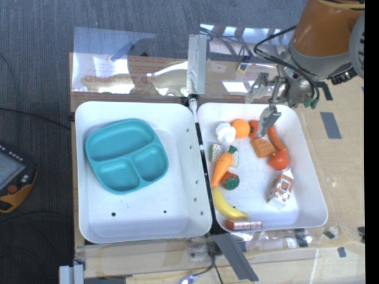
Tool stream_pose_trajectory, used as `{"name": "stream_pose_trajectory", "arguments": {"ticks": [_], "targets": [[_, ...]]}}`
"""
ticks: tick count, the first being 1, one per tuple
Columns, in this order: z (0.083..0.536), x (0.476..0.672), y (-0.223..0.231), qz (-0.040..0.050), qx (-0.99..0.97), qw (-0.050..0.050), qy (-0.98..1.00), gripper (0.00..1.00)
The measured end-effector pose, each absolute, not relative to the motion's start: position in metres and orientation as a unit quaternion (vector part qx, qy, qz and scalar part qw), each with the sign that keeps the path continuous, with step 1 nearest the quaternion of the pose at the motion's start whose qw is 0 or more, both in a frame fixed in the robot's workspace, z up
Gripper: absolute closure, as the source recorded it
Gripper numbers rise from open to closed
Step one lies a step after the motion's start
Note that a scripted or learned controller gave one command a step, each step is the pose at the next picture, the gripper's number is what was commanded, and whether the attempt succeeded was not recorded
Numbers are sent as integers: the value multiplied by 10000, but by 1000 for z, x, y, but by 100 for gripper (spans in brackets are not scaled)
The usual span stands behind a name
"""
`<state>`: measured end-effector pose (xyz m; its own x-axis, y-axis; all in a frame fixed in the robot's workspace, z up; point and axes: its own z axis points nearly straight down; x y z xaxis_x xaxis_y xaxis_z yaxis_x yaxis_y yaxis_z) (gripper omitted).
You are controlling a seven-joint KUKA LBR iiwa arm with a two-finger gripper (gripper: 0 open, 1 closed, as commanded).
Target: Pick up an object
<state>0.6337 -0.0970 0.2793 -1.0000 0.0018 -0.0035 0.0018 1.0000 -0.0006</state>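
Overhead, jaws hover above right bin's toy food.

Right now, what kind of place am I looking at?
Probably a robot grasping test bench: two white bins side by side, toy food like a banana and carrot, and a grey-and-orange arm.

1. Ahead of me, the left white bin holds a teal divided plate with three compartments, lying flat toward the bin's far-left side.
2. A grey metal post stands at the far end of the seam between the two bins.
3. A strip of grey tape lies on the wooden counter beside the right bin.
4. On the grey carpet lies a handheld controller, black and orange.
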Motion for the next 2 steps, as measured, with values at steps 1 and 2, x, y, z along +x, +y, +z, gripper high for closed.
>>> {"name": "stream_pose_trajectory", "arguments": {"ticks": [1, 2], "targets": [[162, 637, -131, -2, 447, 9, 9990, 0], [98, 651, -120, -22, 528, 87, 9986, 0]]}}
